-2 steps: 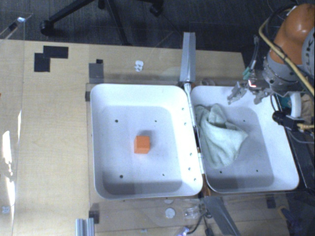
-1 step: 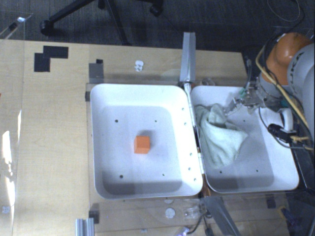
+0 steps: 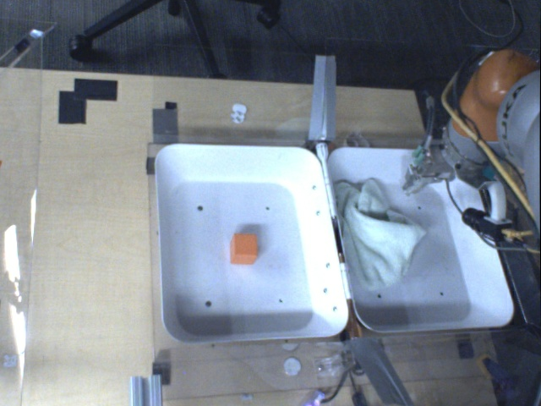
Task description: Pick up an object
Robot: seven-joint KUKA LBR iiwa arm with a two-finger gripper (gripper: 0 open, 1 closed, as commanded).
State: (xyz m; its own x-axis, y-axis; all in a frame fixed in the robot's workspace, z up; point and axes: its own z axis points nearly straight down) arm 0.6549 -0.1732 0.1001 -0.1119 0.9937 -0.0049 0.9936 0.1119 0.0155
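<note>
Bench (image 3: 93,227): pale wood, bearing two shallow white bins side by side. Left bin (image 3: 182,311): holds one orange cube (image 3: 244,249), lying near the middle of the floor and well apart from every wall. Right bin (image 3: 482,307): holds a crumpled white cloth (image 3: 379,231), bunched against the left wall and spreading toward the centre. Arm (image 3: 507,100): grey with an orange band, entering from the right over the far right corner of the right bin. Gripper (image 3: 420,174): poised above the far part of the right bin, just beyond the cloth's far edge; nothing is seen between its fingers, and whether they stand apart or together cannot be told at this scale.

Hazards, as judged: a descent from here may meet bare floor beside the cloth, or pinch only a loose fold that slips free on lifting. The cube, the firmer candidate, lies in the other bin, well apart from the gripper.
</note>
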